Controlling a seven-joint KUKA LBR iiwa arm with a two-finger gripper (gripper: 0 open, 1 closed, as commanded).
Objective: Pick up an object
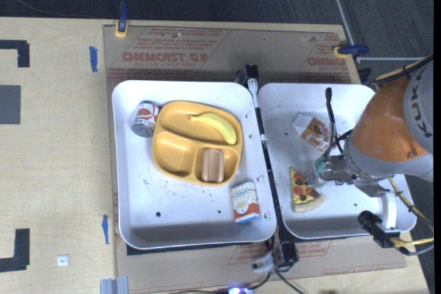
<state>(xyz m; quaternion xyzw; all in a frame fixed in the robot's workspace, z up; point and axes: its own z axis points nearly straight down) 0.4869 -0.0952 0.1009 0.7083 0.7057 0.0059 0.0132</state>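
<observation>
In the left bin (pixel 131 217), a can (pixel 145 118) lies on its side at the upper left corner, touching the yellow tray (pixel 169 155); it looks stiff and smooth, likely to roll, so a grip across its body would suit. The tray holds a banana (pixel 216 126) in its upper compartment and a sausage (pixel 211 165) in the lower right one; both seem light plastic toys, rounded and a bit slippery, best taken across their narrow middle. A small carton (pixel 244 202) stands just beside the tray's lower right edge, boxy and light, easy to pinch on its flat sides. In the right bin (pixel 275 103), a flat packet (pixel 312 131) lies near the upper middle, thin and hard to get under. A pizza slice (pixel 304 191) lies lower down, flat and light, best taken across its edges. The gripper (pixel 326 169) sits low just right of and above the slice, near it; whether its fingers are spread or closed I cannot tell. The arm reaches in from the right, its orange band above the bin's right side, wrist pointing left and down.
</observation>
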